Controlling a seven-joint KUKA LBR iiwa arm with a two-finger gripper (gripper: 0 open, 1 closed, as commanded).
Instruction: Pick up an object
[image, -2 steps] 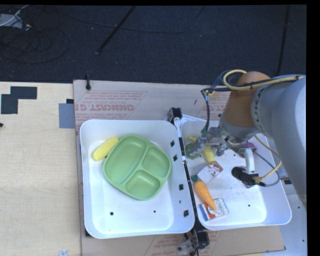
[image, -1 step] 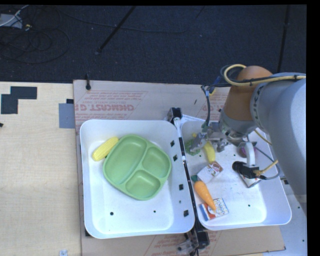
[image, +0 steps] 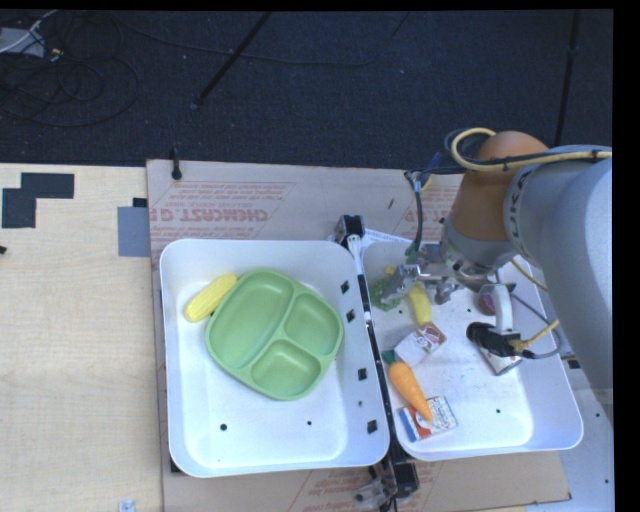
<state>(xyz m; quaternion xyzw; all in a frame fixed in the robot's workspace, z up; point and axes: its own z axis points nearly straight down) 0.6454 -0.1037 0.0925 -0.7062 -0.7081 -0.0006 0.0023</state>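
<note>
Claw (image: 418, 281) low in right bin (image: 520, 425) above yellow piece (image: 420, 306)

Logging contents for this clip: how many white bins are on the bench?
2. The left bin holds a green plate; the right bin sits under the arm, which may hide some of its contents.

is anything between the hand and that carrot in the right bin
Yes. The hand sits over the bin's far left part, beside a yellow piece. A small white box lies between it and the carrot.

floor: dark blue carpet (image: 330, 90); black cables (image: 90, 60) | bench: pale wood (image: 70, 370); cardboard sheet (image: 280, 195)
</note>
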